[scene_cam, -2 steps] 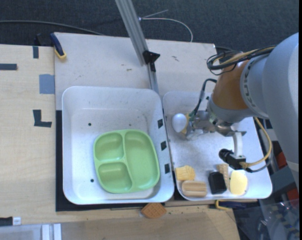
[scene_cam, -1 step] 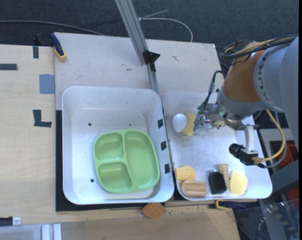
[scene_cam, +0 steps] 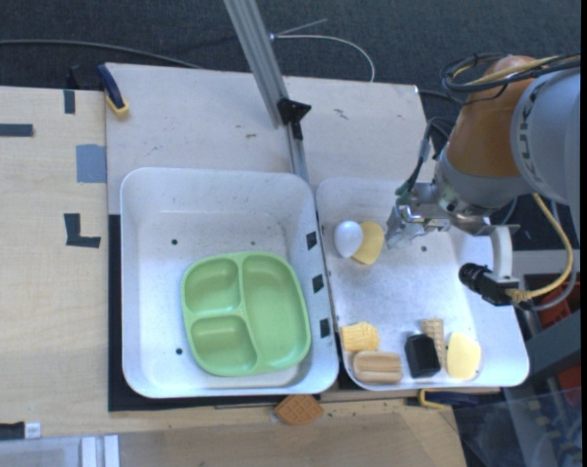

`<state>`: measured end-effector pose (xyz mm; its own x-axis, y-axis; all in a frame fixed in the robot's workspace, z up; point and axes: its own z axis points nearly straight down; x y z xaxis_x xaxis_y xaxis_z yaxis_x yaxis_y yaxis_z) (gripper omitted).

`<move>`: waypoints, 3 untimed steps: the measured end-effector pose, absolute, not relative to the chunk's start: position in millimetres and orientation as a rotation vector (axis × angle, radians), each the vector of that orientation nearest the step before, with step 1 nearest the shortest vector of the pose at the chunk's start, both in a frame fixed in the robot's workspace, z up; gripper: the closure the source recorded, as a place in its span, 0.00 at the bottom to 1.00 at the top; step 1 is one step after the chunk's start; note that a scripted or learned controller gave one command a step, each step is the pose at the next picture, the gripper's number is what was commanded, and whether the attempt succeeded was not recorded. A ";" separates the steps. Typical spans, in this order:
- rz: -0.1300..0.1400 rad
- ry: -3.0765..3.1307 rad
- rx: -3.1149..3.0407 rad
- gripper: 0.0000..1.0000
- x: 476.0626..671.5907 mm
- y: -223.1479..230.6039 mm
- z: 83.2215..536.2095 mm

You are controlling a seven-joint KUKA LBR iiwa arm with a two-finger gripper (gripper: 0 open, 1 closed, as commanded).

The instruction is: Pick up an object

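You have no object in the claw (scene_cam: 402, 224) yet, so judge the nearest candidates first. A small white rounded piece (scene_cam: 347, 235) and a yellow piece (scene_cam: 369, 244) lie touching each other in the right bin (scene_cam: 410, 290), just to the claw's left and slightly toward the near edge of the view. They sit alone in the far part of that bin, apart from the wall, which probably makes them the easiest reach from where the arm stands.

The claw hangs over the far part of the right bin, near the bin's floor as far as you can judge from above. From this slant you cannot tell how wide it stands or whether it touches anything; nothing is visible inside it, and a gap shows between it and the yellow piece.

Farther from the claw, along the bin's near wall, a row of pieces lies crowded: a ridged yellow piece (scene_cam: 360, 337), a bun-like tan piece (scene_cam: 377, 366), a black block (scene_cam: 421, 354) with a thin tan wafer (scene_cam: 432, 331) behind it, and a pale yellow lump (scene_cam: 462, 355). Packed against the wall like that, they look harder to get around.

Well to the claw's left, the left bin (scene_cam: 157, 261) carries a green divided plate (scene_cam: 244, 311). A small tan piece (scene_cam: 297, 410) lies outside both bins on the counter (scene_cam: 196, 105).
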<state>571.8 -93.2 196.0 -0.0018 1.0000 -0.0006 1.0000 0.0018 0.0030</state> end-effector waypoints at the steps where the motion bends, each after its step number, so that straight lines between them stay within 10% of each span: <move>1: 0.002 2.222 2.218 1.00 572.6 -92.9 231.5; 3: -0.001 2.230 2.215 1.00 614.8 -0.7 223.0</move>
